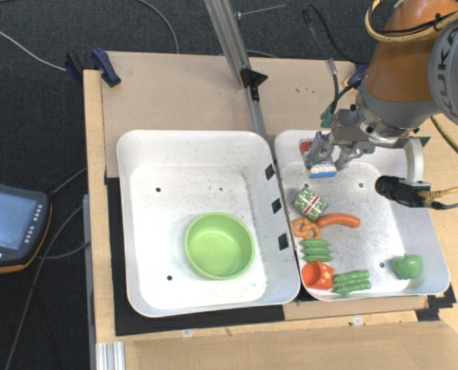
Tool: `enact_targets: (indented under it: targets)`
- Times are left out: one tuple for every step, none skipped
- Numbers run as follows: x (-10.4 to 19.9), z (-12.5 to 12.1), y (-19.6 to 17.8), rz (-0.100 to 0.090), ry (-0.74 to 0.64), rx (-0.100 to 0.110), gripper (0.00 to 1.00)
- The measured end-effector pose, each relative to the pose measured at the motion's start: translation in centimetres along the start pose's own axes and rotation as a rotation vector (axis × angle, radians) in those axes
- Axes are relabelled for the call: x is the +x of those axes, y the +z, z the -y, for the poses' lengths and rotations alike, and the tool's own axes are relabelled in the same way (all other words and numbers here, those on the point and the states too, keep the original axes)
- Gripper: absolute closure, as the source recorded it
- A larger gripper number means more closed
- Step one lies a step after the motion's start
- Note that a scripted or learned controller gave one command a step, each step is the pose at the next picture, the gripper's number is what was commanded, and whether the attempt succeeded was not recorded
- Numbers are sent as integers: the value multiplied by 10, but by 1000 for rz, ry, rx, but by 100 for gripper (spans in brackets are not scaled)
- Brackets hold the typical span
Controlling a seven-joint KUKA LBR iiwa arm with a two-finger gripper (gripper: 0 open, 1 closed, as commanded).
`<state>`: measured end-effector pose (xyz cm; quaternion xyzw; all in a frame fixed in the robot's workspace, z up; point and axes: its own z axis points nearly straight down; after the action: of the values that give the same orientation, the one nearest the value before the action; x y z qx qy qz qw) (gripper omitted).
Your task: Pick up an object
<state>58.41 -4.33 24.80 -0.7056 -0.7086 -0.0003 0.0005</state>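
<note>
My gripper (326, 159) hangs over the far left part of the right bin (423, 233), below the arm's orange band (406, 37). A small blue and white piece (324, 173) shows right at its lower tip; I cannot tell whether it is held. A small red item (306, 146) lies just to its left. Nearer the front lie a striped green, red and white object (309, 203), an orange carrot-like piece (340, 221), a green pod (316, 249), a red cup-like piece (316, 274), green beans (351, 281) and a green pepper (406, 267).
The left bin (148, 176) holds a green bowl (219, 245). A metal pole (233, 41) slants down to the gap between the bins. A black part with a cable (402, 190) juts over the right bin's right side. A pendant (9, 223) lies off the bench at left.
</note>
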Motion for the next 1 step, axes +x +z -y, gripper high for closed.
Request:
enact_targets:
  targets:
    - [48,17,-6,0,0,-1,100]
